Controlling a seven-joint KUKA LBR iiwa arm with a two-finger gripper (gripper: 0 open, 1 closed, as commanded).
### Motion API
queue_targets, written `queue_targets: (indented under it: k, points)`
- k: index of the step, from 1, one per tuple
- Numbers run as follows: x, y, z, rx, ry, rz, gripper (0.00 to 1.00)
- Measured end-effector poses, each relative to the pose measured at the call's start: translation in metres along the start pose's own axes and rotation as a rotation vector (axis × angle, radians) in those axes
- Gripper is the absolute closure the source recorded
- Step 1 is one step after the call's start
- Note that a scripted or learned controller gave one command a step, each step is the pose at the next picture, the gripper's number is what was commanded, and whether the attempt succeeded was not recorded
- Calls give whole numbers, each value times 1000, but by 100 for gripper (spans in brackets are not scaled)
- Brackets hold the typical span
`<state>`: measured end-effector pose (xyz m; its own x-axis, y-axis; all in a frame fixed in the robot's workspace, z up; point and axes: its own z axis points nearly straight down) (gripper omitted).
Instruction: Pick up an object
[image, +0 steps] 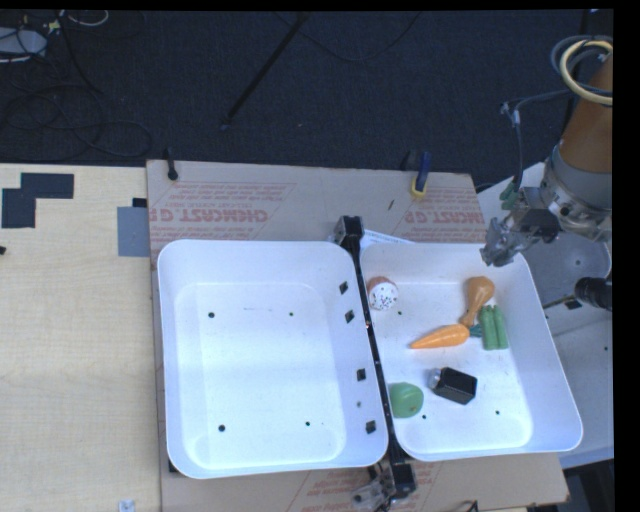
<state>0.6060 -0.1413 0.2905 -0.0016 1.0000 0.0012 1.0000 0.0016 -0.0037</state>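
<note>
**Arm poised above the right bin's far corner**

Nearest in the right bin (560, 425) lie a green ball (406, 400) and black block (455, 385). Farther back: an orange toy carrot (440, 338), green piece (492, 328), tan gourd-shaped toy (477, 297), speckled white ball (382, 294). The gripper (503, 247) hangs over the far rim, carrying nothing visible; its grip state is unclear.

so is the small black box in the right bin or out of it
In: the small black box lies on the right white bin's floor, beside the green round object.

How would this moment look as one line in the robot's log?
claw: above right bin's far corner | holding: cannot tell | right bin: carrot, black block, green ball
</note>
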Motion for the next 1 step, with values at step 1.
queue_targets:
  k: [1]
  points:
    - [1,-110,-11,1,0,2,100]
